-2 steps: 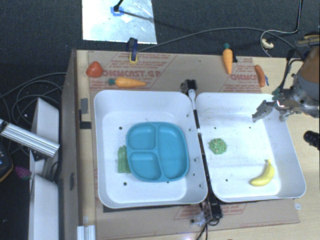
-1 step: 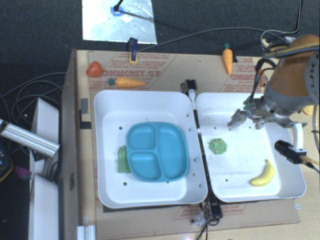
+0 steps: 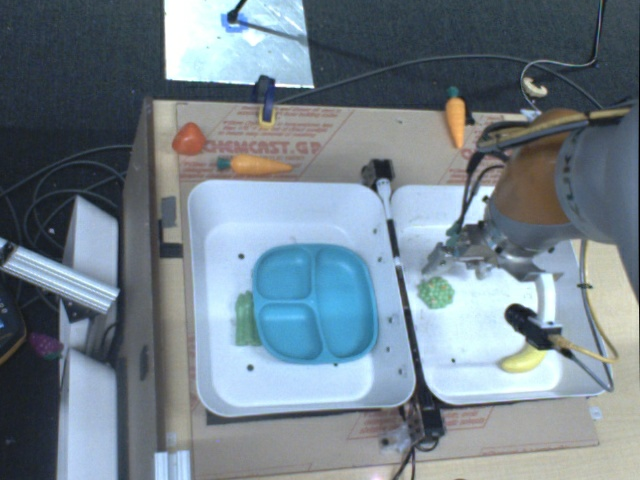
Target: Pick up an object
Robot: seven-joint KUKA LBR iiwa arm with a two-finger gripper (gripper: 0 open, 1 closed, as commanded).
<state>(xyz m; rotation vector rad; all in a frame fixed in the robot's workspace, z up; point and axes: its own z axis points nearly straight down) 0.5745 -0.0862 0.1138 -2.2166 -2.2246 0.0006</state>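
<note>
The arm (image 3: 590,183) is a thick, rounded tube of smooth grey metal with a soft sheen along its upper side. Above the wrist sits a broad orange band (image 3: 530,183) — glossy, domed, brighter toward the top edge. Thin dark cables (image 3: 478,173) run over the band and drop down its left side, some looping loosely. Below the band the wrist narrows into a paler grey collar. The gripper (image 3: 450,253) is a cluster of small silver-grey metal parts — angular, with slim pieces jutting out to the left and darker joints between them.
</note>
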